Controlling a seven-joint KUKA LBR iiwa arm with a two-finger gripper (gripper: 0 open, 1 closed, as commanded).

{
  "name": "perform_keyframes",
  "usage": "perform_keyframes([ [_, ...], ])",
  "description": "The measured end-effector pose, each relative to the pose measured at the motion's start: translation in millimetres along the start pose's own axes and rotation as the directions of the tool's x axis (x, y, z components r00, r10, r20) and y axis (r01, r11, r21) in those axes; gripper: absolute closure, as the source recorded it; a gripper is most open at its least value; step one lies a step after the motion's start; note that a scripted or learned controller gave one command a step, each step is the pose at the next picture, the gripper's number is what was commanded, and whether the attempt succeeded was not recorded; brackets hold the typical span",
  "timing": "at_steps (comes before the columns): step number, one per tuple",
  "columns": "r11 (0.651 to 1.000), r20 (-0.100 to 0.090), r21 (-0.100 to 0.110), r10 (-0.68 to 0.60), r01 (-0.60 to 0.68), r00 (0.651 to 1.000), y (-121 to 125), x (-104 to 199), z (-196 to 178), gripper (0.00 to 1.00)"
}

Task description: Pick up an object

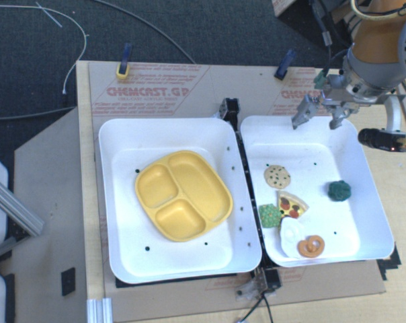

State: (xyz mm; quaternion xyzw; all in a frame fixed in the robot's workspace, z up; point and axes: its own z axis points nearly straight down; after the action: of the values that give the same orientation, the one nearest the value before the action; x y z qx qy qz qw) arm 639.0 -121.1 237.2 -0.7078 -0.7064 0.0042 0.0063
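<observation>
Early stage of the pick: two-finger metal gripper point(318, 116) poised above the far rim of the right-hand shallow white bin point(371, 173), fingers spread apart with nothing between them; nothing lifted yet. Candidate objects lying on that bin's floor: round speckled cookie point(277, 176), dark green broccoli-like lump point(339, 191), pizza-slice toy point(291, 205), light green leafy piece point(269, 215), orange ring-shaped pretzel point(311, 246). Yellow three-compartment plastic plate point(183, 195) in the left white bin point(115, 147). Green lump well apart from its neighbours, open floor around it; pizza slice and leafy piece touching, near the inner wall
</observation>
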Motion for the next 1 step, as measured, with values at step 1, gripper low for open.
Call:
perform_keyframes([
  [1, 1.0, 0.002, -0.014, -0.003, 0.003, 1.0, 2.4, 0.3, -8.1, 0.0],
])
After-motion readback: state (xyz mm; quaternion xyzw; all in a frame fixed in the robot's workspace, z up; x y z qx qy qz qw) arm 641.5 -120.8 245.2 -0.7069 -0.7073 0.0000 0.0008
